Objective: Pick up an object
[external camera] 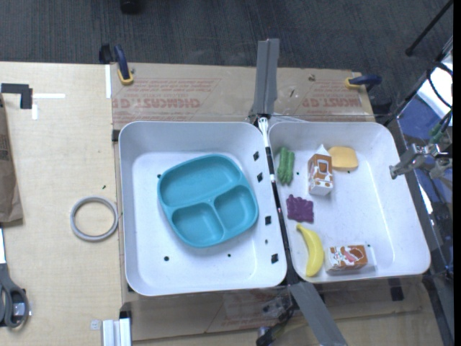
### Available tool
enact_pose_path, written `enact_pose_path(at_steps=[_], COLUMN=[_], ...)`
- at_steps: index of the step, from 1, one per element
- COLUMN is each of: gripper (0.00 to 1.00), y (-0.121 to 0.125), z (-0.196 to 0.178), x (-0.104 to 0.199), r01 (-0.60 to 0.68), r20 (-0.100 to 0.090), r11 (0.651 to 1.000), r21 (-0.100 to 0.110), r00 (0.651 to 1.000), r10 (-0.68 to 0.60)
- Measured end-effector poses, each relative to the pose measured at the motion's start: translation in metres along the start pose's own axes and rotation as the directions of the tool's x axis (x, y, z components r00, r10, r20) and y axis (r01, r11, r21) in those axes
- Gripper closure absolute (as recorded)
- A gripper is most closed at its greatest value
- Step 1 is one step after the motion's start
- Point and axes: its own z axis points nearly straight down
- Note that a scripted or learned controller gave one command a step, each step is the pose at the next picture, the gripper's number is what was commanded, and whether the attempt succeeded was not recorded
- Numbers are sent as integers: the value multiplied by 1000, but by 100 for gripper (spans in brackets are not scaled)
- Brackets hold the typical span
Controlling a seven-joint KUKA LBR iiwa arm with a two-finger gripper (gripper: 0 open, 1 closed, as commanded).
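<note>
The candidates all lie in the right bin (403, 193), well to the left of the bit of arm hardware at the view's right edge (421, 157), so any reach must travel leftward into that bin; whether the jaws are open or closed cannot be told. The banana (311, 248) lies near the bin's front left with its long axis running roughly front to back, stem toward the purple grapes (300, 208), just beside a snack packet (349, 259) lying crosswise. The green pod (286, 165) also runs front to back along the divider, while the small carton (321, 171) stands near the orange piece (343, 158)
</note>
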Motion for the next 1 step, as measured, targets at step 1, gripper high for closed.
enact_pose_path(at_steps=[1], gripper=[0], y=[31], z=[91], x=[-10], r01=[-350], r20=[-1], r11=[937], r21=[2], r00=[937], r10=[350])
